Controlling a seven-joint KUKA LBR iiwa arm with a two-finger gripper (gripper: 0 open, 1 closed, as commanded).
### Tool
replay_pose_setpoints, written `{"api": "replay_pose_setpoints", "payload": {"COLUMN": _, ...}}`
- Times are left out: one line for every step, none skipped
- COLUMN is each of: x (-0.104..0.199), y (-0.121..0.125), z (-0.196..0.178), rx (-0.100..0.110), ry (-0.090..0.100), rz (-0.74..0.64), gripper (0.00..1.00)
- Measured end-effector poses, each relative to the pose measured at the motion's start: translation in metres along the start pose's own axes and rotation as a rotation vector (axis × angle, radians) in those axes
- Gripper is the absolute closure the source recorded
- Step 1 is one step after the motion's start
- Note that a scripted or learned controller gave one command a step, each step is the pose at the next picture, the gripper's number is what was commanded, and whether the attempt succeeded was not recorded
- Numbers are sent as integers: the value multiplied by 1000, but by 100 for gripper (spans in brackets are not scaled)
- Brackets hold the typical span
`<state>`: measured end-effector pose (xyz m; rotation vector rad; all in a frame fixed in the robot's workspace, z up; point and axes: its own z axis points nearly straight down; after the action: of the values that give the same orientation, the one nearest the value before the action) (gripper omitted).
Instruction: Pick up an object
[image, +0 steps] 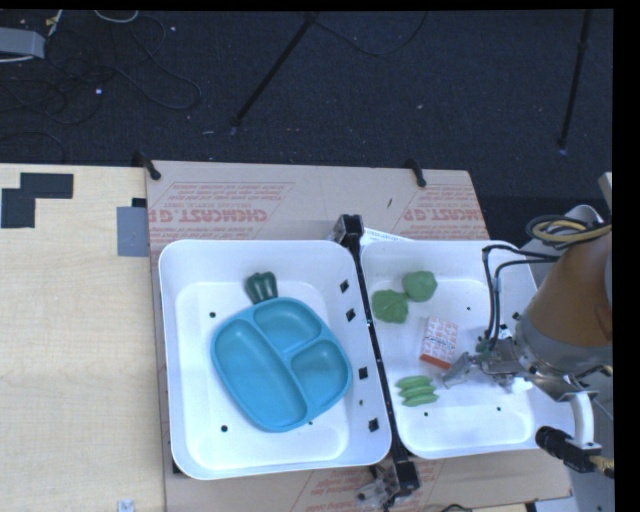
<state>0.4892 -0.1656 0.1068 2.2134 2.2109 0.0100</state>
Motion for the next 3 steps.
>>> {"api": "replay_pose_setpoints", "payload": {"x": 1, "y": -5, "z": -3, "rx": 17, "ry": 7, "rz": 5, "gripper": 100}}
{"api": "replay_pose_setpoints", "payload": {"x": -5, "y": -1, "z": -64, "rx": 12, "ry": 4, "rz": -2, "gripper": 100}}
{"api": "replay_pose_setpoints", "payload": {"x": -6, "y": 1, "z": -117, "rx": 12, "ry": 4, "rz": -3, "gripper": 100}}
